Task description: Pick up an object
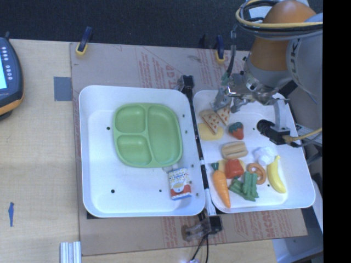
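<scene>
The right bin [296, 199] holds several toy foods. Among them are a brown cracker [210, 120] on a yellow cheese slice [205, 131], a strawberry [236, 129] and a hot dog [235, 148]. There are also a red pepper [233, 167], a carrot [221, 186], green beans [245, 186], a pretzel [256, 171] and a banana [276, 175]. My gripper [228, 101] hangs over the bin's far left corner, just above the cracker and a second cracker piece [224, 115]. I see nothing held in it.
The left bin [96, 190] carries a green divided plate [148, 135] and a small carton [179, 182] near its front right corner. A black clip [187, 83] sits between the bins at the back. A handheld pendant [8, 75] lies at the bench's far left.
</scene>
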Controlling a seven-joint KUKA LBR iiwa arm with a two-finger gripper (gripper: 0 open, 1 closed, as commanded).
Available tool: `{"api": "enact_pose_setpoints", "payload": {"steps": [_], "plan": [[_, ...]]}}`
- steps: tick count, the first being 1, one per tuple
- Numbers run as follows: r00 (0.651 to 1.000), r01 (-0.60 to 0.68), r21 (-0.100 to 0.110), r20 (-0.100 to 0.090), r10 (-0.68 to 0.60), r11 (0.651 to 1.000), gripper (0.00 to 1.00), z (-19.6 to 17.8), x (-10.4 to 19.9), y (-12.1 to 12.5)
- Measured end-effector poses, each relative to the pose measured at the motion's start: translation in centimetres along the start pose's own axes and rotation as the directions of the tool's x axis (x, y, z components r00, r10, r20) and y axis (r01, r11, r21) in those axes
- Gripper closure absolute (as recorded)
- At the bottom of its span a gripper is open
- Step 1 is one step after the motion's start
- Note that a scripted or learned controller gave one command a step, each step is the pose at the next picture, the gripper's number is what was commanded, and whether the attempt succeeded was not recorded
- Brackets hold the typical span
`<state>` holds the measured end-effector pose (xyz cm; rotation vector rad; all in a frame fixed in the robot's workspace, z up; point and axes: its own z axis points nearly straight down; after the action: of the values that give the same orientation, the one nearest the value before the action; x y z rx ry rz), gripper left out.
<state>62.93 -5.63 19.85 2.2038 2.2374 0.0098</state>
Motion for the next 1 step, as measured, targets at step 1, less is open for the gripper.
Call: {"api": "enact_pose_setpoints", "payload": {"steps": [1], "plan": [[1.0, -0.006, 0.005, 0.002, 0.006, 1.0, 1.0, -4.32, 4.77, -2.71]]}}
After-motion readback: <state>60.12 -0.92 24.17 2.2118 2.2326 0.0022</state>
